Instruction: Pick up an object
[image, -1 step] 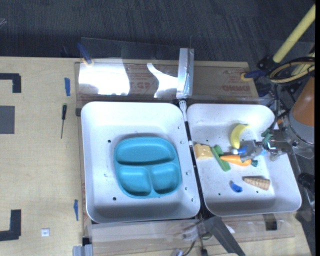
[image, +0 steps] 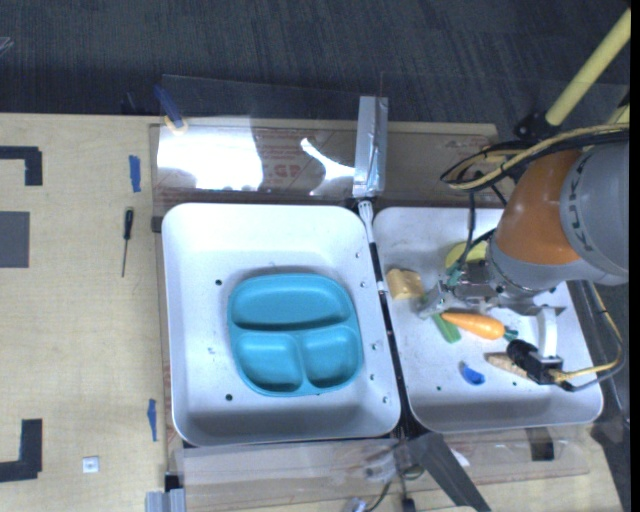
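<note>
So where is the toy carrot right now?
The toy carrot lies in the right bin, near its middle, just below the arm's wrist. A small yellowish piece sits to its upper left and a little blue piece below it.

I'm looking down on what reads as a robotics lab, a test cell rather than a home or shop. A plywood bench carries black corner marks and blue tape tabs, the kind used for alignment. Two white bins sit side by side against a clear taped screen. Loose yellow and black cables trail over the grey arm with its orange band. Dark carpet lies beyond the bench.
</note>
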